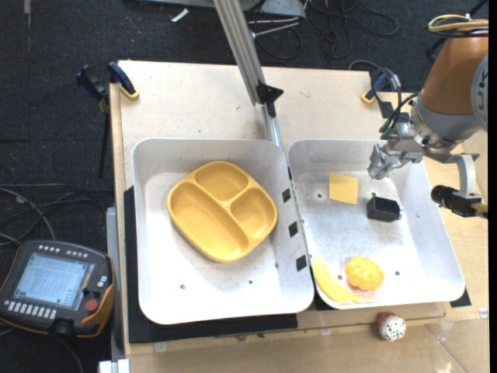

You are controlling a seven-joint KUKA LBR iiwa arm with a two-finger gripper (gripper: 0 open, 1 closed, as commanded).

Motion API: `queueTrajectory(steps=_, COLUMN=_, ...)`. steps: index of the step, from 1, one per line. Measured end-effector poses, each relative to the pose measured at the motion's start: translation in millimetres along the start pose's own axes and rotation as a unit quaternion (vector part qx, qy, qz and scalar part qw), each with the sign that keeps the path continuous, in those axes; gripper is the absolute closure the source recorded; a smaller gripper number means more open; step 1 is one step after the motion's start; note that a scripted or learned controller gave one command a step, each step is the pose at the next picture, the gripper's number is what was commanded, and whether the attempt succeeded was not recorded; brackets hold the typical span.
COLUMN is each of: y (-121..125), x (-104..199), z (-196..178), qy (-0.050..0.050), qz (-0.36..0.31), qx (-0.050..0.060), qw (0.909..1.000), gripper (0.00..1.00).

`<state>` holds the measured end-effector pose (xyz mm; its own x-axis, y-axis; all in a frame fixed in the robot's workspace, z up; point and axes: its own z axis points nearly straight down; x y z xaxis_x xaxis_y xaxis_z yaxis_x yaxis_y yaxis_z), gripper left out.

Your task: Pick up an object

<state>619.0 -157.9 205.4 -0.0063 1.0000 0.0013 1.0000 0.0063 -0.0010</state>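
Your gripper [378,166] hangs over the far part of the right bin [435,231], close to its back wall; from this angle you cannot tell how the hand is set, and nothing shows between its tips. The grey arm [454,84] comes in from the right, over that bin's far right corner.

Look at the room in the right bin. The yellow sponge square [343,189] lies flat just left of and nearer than the gripper, with bare white floor all round it. Its edges run nearly square to the bin walls, so it has no real long axis. The small black block [383,208] sits just right of the sponge and apart from it, its longer side running roughly left to right, slightly tilted. The middle of the bin between these two and the front edge is open floor.

At the near edge things get tight. The yellow banana [331,283] lies along the front left corner, curving from the dividing wall toward the front rim. The lumpy yellow toy [364,273] sits right beside the banana's near end, seemingly touching it, close to the front rim.

In the left bin [155,286], the yellow divided plate [222,209] takes up the centre, with clear margins toward each wall. A small white die [392,326] rests on the bench outside the right bin's front rim.
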Motion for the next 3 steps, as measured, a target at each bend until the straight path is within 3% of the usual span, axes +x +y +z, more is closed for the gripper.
queueTrajectory(steps=3, y=-30.8, x=147.9, z=-14.3, qy=0.001, qz=-0.001, qx=0.0, qw=1.0, gripper=1.0)
